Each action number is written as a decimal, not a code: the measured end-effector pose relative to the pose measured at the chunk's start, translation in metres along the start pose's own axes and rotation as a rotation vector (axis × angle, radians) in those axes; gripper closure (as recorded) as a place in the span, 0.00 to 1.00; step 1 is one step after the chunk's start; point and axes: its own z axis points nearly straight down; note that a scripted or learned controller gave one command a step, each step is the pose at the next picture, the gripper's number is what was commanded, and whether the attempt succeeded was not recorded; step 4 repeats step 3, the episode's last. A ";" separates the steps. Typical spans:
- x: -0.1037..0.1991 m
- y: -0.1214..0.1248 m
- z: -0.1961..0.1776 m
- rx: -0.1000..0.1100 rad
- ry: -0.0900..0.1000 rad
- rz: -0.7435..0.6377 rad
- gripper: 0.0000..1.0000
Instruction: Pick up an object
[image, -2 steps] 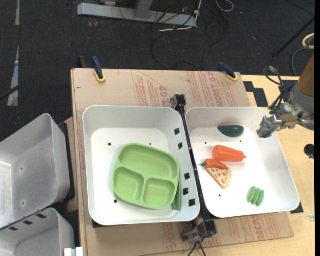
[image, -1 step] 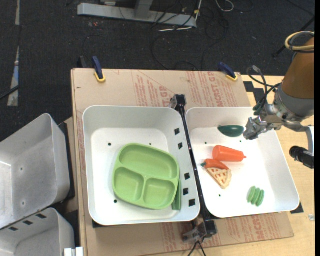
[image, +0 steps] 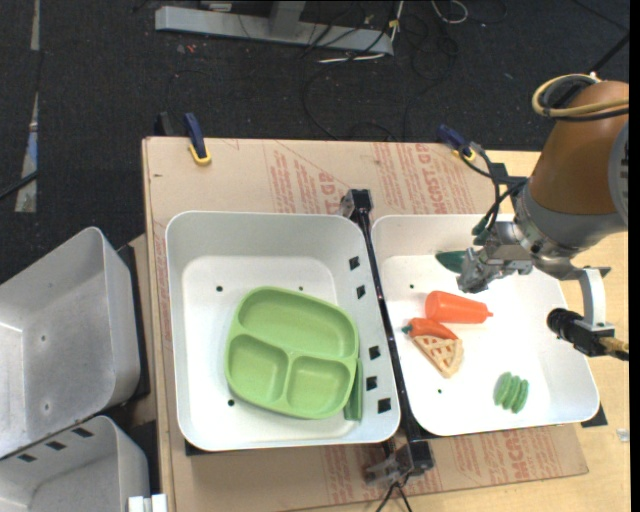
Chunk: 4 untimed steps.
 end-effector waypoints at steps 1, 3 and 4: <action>0.053 -0.021 0.008 0.002 0.000 0.000 1.00; 0.174 -0.041 0.009 0.002 -0.001 -0.002 1.00; 0.174 -0.041 0.009 0.002 -0.001 -0.002 1.00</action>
